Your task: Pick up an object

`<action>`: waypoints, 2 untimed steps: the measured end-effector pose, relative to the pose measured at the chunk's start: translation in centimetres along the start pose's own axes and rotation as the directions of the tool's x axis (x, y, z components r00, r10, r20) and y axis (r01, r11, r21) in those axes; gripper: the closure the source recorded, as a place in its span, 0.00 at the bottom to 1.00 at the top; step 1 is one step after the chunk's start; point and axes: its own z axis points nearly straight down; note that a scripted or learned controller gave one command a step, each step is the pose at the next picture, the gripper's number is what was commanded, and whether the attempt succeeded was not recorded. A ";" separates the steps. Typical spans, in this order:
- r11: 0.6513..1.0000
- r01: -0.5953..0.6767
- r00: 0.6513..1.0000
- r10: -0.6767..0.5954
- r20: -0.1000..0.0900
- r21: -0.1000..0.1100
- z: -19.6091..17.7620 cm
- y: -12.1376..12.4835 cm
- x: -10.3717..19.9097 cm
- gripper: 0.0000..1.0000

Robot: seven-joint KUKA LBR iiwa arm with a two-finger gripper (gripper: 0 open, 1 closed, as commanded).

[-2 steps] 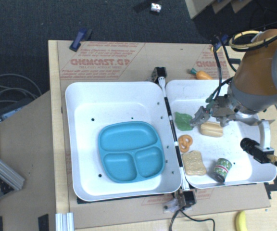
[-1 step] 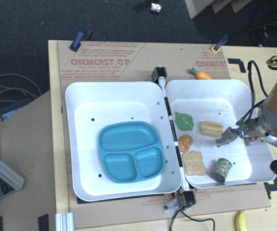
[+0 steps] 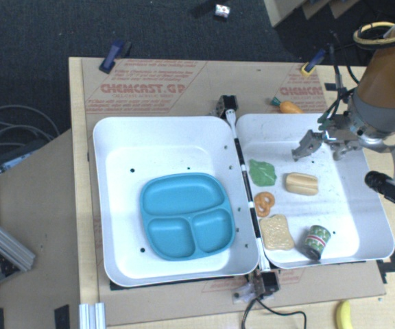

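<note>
Tool [image 3: 324, 147] open, empty — above bun [image 3: 301, 184], lettuce [image 3: 262, 173], pretzel [image 3: 263, 201], can [image 3: 316, 241].

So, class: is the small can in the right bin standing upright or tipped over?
Tipped over. The can lies on its side near the front of the right bin, its green label facing up.
</note>
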 end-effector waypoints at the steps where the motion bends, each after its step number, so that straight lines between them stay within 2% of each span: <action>1: 1.000 -0.003 1.000 0.003 0.000 0.003 4.1 -7.2 -2.1 0.00; 2: 1.000 -0.002 1.000 0.002 -0.001 0.004 7.2 -10.0 -0.9 0.00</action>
